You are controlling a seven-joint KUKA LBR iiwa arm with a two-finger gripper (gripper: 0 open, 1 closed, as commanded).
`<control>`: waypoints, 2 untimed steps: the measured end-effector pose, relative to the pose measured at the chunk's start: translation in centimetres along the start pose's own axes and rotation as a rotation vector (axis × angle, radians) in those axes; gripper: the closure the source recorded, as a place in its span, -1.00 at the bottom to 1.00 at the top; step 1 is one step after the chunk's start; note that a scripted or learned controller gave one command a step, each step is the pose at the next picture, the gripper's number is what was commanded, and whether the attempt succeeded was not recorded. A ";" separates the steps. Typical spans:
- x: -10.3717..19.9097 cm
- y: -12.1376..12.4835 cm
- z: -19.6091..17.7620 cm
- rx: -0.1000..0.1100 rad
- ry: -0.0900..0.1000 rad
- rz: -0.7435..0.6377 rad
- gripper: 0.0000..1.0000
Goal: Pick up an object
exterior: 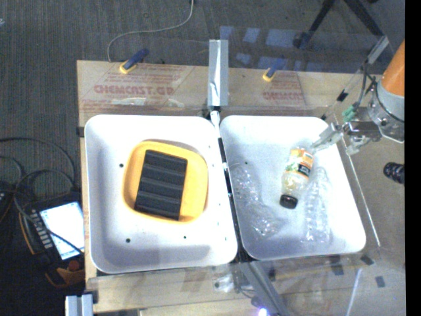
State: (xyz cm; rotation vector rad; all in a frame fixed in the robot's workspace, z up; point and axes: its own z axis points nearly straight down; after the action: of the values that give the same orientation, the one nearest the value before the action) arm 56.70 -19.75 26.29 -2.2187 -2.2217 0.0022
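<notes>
A small bottle (297, 175) with a black cap and a yellow-orange label lies in the right bin (253, 133), its cap toward the front. Clear crinkled plastic pieces lie around it, one at its right (316, 209) and one at its left (248, 191). In the left bin (105, 143) a yellow dish (197, 176) holds a black ridged block (161, 183). My gripper (331, 134) hangs over the right bin's back right corner, just up and right of the bottle's base and apart from it. Nothing shows in its grasp.
The grey arm with its orange band (402, 71) comes in from the upper right, over the bench's right edge. A metal post (215, 78) stands behind the seam between the bins. Two clamps (133, 60) (273, 71) sit on the back board. Cables and a device lie on the floor at left.
</notes>
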 end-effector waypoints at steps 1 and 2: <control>-1.9 1.7 -3.5 -0.002 -0.001 -0.041 -1.00; 1.2 0.2 8.4 -0.001 0.001 -0.173 -1.00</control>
State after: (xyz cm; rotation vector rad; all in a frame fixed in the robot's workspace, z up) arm 56.92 -18.53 17.91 -2.0181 -2.4049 0.0003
